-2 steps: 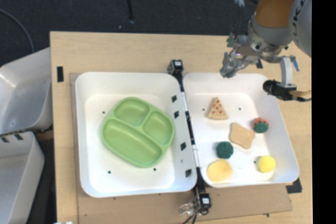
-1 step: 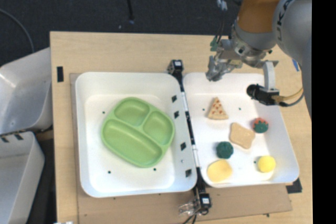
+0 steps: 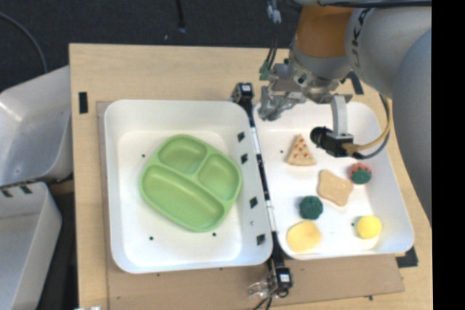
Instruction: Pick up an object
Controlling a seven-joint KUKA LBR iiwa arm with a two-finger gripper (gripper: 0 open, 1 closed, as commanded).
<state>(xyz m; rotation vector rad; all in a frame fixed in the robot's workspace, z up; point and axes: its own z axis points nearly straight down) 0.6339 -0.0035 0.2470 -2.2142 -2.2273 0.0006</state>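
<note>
Overhead, two shallow white bins were seen side by side on a tan surface (image 3: 87, 69). The divider (image 3: 258, 163) between them, a strip studded with small black clips, was taken as the landmark.

Left of the divider, the left bin (image 3: 120, 243) was noted to hold a green sectioned plate (image 3: 190, 181), lying flat and tilted diagonally, its near edge just beside the divider.

Right of the divider, the right bin (image 3: 396, 221) was noted to hold six small items. A pizza-slice toy (image 3: 300, 152) was recorded near the divider, toward the bin's far half. A tan toast-shaped piece (image 3: 335, 187) was seen farther right, with a small red-and-green item (image 3: 360, 173) just beside it toward the bin's right wall. A dark green round item (image 3: 311, 207) was seen between the toast piece and the divider, slightly nearer the camera. A pale yellow disc (image 3: 304, 235) was recorded at the near end, close to the divider, and a bright yellow ball (image 3: 368, 227) well right of it.

The arm, grey with an orange band (image 3: 330, 7), was seen reaching in over the far end of the right bin. The tool (image 3: 272, 107) was recorded at the divider's far end, just right of it, above the bin floor. Whether the tool was open or closed could not be told; nothing was seen gripped. All items were noted lying in the bin, apart from the tool.
</note>
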